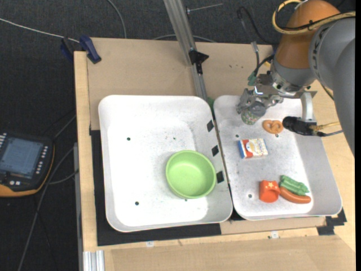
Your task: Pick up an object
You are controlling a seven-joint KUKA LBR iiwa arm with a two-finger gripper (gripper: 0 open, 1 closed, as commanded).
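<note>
One fixed camera above the bench (pixel 141 66) — slanted downward over both white bins (pixel 113 129), moderately distant

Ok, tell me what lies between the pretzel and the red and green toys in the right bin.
In the camera view, a small carton lies between the pretzel and the toys; around it, white bin floor.
</note>
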